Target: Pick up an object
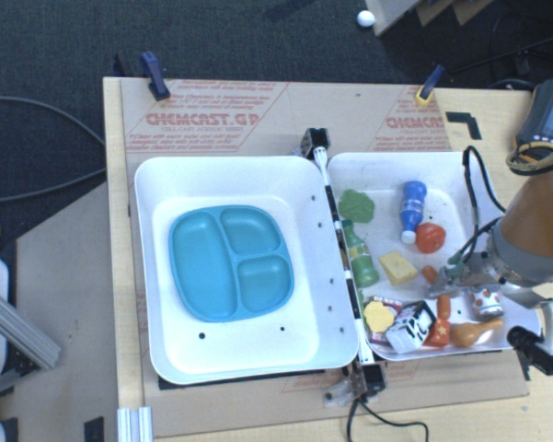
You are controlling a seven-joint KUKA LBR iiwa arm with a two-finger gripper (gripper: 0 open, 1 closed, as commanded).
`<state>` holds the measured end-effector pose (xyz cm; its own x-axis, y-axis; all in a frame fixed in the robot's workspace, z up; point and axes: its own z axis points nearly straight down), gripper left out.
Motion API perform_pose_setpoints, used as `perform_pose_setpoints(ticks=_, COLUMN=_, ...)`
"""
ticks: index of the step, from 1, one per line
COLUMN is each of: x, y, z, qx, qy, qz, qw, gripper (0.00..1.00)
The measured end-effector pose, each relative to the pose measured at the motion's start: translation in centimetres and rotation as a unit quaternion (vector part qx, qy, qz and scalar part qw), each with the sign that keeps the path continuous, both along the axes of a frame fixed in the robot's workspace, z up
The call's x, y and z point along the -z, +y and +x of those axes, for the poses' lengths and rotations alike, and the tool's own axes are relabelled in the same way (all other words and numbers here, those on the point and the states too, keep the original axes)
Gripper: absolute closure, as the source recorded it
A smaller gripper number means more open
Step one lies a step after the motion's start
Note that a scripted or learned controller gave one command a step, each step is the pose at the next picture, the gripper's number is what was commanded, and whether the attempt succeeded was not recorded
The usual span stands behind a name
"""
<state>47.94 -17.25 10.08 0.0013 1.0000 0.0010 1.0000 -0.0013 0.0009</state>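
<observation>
Arm [524,238] reaches into the right bin [386,168], lower right of frame, above crowded toy food [430,238] awaiting pickup. Jaws' state cannot be told. Blue plate [230,261] occupies the left bin [156,191].

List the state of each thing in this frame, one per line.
Blue divided plate: lying flat in the left bin, nothing on it.
Blue bottle: lying on its side in the right bin.
Red tomato: resting beside the bottle's cap.
Gripper: low over the right bin; finger state unclear.
</observation>
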Motion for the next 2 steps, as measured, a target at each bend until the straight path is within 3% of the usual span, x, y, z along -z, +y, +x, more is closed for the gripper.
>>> perform_pose_setpoints(ticks=1, x=1.4, y=4.7, z=5.2, qx=-0.001, qy=-0.003, qz=-0.0009, qw=1.0000, gripper=1.00)
perform_pose_setpoints(ticks=2, x=-8.4, y=11.4, z=8.1, qx=-0.001, qy=0.000, qz=-0.0001, qw=1.0000, gripper=1.00)
